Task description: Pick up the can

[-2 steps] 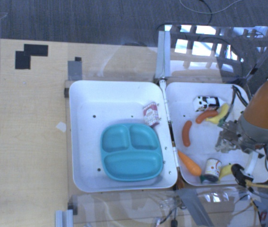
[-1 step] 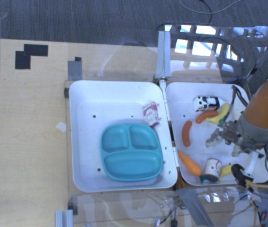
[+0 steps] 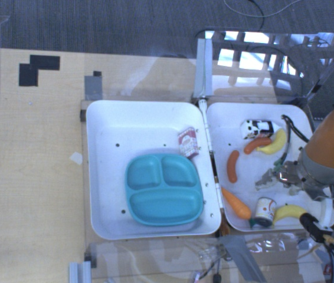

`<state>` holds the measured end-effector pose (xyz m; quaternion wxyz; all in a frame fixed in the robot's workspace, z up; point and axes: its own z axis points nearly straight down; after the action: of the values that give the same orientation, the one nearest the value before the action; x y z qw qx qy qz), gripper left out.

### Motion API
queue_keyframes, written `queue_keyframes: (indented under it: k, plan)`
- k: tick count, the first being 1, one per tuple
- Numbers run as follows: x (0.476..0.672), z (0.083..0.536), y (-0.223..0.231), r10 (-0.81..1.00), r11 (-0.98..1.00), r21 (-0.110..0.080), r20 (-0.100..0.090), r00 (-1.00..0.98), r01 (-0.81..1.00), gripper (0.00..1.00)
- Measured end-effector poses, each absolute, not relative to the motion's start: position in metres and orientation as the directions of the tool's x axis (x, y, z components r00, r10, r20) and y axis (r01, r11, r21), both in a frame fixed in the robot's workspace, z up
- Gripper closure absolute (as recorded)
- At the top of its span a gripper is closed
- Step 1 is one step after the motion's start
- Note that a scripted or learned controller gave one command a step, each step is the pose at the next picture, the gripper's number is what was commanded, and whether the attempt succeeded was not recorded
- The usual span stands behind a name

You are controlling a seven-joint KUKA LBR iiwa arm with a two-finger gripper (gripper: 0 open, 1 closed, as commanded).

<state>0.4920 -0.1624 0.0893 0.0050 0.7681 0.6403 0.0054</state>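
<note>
Camera view: gripper [image 3: 268,179] fingers appear open, holding nothing; can [image 3: 264,211] at six o'clock. Descend squarely, clearing banana [image 3: 290,212].

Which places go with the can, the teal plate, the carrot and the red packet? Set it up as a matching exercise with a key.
Things:
1. can
2. teal plate
3. carrot
4. red packet

Places:
A. left bin, against its right wall
B. right bin, near the front edge, beside a banana
C. left bin, toward the front
D. right bin, front left corner, lying at a slant

Pairs: 1-B, 2-C, 3-D, 4-A
</note>
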Motion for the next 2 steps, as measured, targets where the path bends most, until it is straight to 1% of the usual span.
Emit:
queue_keyframes:
  k: [1, 2]
  plan:
    - [0.495, 0.101, -0.162, 0.984, -0.179, 0.022, 0.003, 0.179, 0.984, 1.00]
    - [0.489, 0.234, -0.197, 0.937, -0.351, 0.007, 0.000, 0.351, 0.937, 1.00]
